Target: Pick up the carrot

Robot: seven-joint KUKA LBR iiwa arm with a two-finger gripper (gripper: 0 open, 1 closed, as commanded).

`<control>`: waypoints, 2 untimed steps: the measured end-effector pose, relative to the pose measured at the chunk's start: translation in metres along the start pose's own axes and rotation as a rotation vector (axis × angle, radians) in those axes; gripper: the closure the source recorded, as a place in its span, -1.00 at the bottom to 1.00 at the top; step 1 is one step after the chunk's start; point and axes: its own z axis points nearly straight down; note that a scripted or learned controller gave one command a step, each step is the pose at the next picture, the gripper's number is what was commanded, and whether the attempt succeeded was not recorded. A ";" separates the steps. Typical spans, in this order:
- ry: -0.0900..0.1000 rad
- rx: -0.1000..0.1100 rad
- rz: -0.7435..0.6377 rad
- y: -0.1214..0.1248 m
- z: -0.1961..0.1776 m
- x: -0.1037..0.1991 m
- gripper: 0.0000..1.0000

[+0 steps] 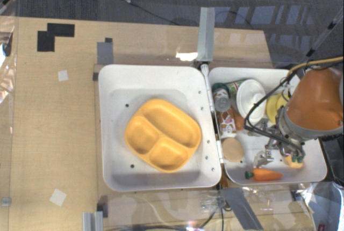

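Just below the claw [267, 158], the carrot [265, 174] is seen lying flat near the front wall of the right bin [317, 173].

Nothing is held; whether the claw is spread or closed cannot be told. It is hung low, presumably so a short descent suffices. To its left a round tan lid [233, 150] and a bottle [227, 120] are crowded, and farther left a yellow divided plate [163, 134] is kept apart in the left bin [107, 117].
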 end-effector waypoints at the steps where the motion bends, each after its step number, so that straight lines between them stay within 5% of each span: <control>1: 0.007 0.000 0.060 0.030 0.008 0.004 -1.00; 2: 0.007 0.000 -0.020 0.006 0.013 -0.094 -1.00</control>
